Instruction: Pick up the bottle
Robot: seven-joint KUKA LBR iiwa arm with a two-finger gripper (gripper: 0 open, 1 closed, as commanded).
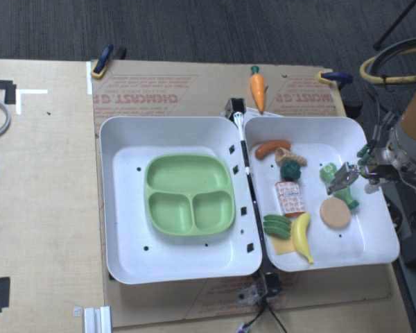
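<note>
The green bottle (328, 173) lies in the right bin (374, 245), near its right side, pointing from upper left to lower right. My gripper (343, 179) reaches in from the right and sits over the bottle's middle, hiding that part. The bottle's green ends show on either side of the gripper, one at the upper left and one at the lower right by a tan disc. The bottle rests low in the bin, among the other items.
The right bin also holds a sausage (272, 148), a brown-and-green lump (290, 166), a red-and-white carton (289, 198), a green vegetable (277, 225), a banana (302, 236) and a tan disc (335, 213). A green divided plate (190, 194) fills the left bin. A carrot (256, 87) lies behind the bins.
</note>
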